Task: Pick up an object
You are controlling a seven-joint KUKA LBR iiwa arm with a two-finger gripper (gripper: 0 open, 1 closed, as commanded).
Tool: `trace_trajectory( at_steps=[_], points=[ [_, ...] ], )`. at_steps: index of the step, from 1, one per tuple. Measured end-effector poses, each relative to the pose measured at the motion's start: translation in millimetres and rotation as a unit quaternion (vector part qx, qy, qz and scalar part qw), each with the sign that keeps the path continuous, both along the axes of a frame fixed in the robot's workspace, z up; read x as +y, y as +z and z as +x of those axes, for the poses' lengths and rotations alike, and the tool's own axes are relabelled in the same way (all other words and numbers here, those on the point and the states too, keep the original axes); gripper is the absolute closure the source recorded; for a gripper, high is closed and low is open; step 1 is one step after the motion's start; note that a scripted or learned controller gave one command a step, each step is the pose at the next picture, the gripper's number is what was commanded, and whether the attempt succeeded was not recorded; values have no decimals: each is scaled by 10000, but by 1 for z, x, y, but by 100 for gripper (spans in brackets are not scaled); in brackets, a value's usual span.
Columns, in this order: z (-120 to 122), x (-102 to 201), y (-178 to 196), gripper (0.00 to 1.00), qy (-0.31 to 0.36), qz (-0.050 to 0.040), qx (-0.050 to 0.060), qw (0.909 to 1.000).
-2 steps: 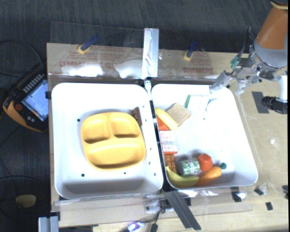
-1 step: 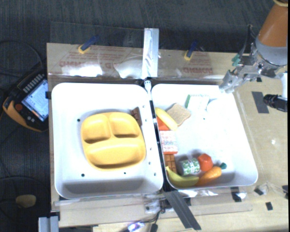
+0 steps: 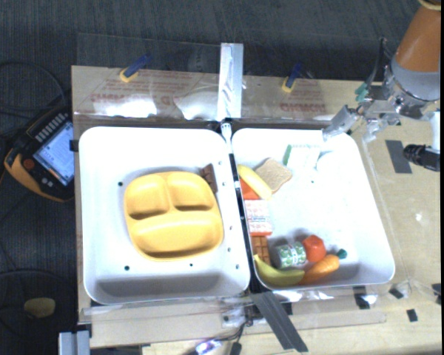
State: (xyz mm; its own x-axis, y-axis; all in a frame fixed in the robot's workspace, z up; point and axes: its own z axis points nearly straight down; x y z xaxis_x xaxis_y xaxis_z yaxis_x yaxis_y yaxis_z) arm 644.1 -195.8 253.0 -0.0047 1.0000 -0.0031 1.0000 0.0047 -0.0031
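Note:
The right bin [image 3: 370, 220] holds the loose objects. A slice of bread [image 3: 274, 174] lies near its back left, beside a yellow piece [image 3: 251, 183]. A red and white box [image 3: 257, 217] lies along the left wall. At the front sit a banana [image 3: 276, 274], a green can [image 3: 289, 255], a red tomato [image 3: 314, 246] and an orange carrot [image 3: 323, 266]. My gripper [image 3: 353, 129] hangs over the bin's back right corner, well away from the objects. It is open, with nothing between its fingers.
The left bin [image 3: 96, 198] holds a yellow divided tray [image 3: 174, 213] and a small brown item [image 3: 208, 174] at the tray's back right corner. A divider wall [image 3: 237, 213] separates the bins. A clear panel [image 3: 229, 80] stands behind them. The grey arm with its orange band [image 3: 420, 32] enters at top right.

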Motion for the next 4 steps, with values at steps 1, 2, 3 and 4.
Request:
trace_trajectory(
  at_steps=[1,2,3,4],
  points=[
    [-51,-25,-109,0,936,15,-7,9956],
    [-104,-19,-157,0,873,66,-26,9962],
    [-152,57,-139,0,769,28,-5,9970],
    [-157,31,-163,0,1087,19,-55,9941]
  ],
)
